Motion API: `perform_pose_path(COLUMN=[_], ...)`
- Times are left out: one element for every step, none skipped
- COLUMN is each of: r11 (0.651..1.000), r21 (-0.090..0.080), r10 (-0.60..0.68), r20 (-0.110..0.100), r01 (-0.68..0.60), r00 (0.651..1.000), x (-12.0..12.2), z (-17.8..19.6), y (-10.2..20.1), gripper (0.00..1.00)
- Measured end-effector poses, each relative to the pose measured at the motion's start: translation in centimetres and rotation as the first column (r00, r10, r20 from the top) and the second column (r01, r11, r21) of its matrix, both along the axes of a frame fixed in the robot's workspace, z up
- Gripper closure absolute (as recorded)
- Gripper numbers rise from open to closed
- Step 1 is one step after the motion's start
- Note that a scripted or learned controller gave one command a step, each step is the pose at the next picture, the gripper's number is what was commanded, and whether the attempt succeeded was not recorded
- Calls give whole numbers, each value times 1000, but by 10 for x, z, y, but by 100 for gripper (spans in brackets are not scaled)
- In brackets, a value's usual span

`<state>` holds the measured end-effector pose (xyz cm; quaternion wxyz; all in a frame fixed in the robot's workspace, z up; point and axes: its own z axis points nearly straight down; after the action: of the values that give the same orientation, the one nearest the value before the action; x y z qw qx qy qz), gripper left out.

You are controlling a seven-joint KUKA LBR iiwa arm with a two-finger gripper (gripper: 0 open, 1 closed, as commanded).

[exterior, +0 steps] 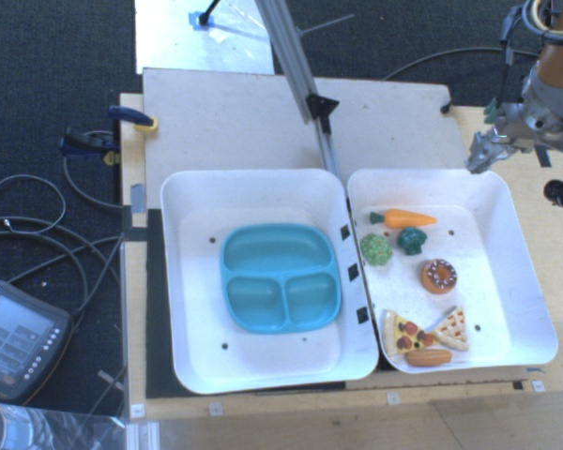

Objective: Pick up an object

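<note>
The right bin (507, 251) holds toy food: an orange carrot (405, 218) at its far left, a light green ball (376, 248), a dark green broccoli (412, 241), a brown sprinkled donut (439, 276), two pizza slices (403, 329) (451, 327) and a hot dog (428, 355) at the near edge. My gripper (482, 154) hangs above the far right corner of that bin, well away from the food, with nothing visible between its fingers.
The left bin (192, 345) holds a blue three-compartment tray (281, 277). A slanted metal pole (291, 45) crosses the bench behind the bins. A blue clamp (103, 139) and cables lie left of the bench, with a pendant (14, 340) on the floor.
</note>
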<state>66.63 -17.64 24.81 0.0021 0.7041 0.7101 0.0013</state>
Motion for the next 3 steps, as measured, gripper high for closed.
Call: perform_pose_path(r11=[1000, 1000, 1000], r21=[2, 3, 4], r10=[1, 2, 2], r20=[-4, -6, -7], r01=[-1, -2, -2], r00=[1000, 1000, 1000], x=[-15, -38, -57], z=[-10, -20, -29], y=[44, 95, 149], gripper=[100, 100, 100])
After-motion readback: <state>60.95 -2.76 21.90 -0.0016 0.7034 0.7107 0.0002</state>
